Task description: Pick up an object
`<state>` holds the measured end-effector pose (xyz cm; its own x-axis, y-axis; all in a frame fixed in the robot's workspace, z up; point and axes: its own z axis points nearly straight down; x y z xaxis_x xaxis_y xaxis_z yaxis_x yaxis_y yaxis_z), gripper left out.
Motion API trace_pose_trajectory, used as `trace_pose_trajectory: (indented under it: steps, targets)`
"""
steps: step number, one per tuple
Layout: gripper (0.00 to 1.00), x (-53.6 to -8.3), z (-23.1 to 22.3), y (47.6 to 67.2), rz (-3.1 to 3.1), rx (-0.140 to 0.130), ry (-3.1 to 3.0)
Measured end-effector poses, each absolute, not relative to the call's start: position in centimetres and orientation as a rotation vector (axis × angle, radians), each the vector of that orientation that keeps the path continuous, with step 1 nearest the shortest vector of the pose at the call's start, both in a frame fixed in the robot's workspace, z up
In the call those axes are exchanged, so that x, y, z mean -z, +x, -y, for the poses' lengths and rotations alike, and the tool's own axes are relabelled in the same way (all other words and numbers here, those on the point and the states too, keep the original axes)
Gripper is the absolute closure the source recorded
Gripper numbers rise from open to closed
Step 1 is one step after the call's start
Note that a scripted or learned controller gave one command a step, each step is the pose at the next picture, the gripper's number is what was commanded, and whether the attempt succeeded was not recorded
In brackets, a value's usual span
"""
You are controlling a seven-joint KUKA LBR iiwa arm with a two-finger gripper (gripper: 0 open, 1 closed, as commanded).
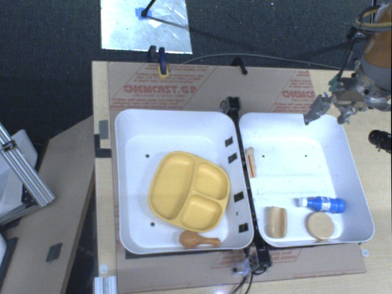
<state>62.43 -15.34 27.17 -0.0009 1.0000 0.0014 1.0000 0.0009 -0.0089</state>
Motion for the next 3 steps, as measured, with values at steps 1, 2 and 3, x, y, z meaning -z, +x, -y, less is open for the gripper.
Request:
trace_pose_trajectory:
  steps: [1, 2, 3]
  targets:
    - [0.0, -27.8, 15.3, 62.6, 2.226, 0.001, -2.219]
    - [0.0, -23.6, 14.9, 62.6, 2.225, -0.001, -2.218]
    - [0.0, -19.3, 15.0, 62.1, 2.223, -0.001, -2.219]
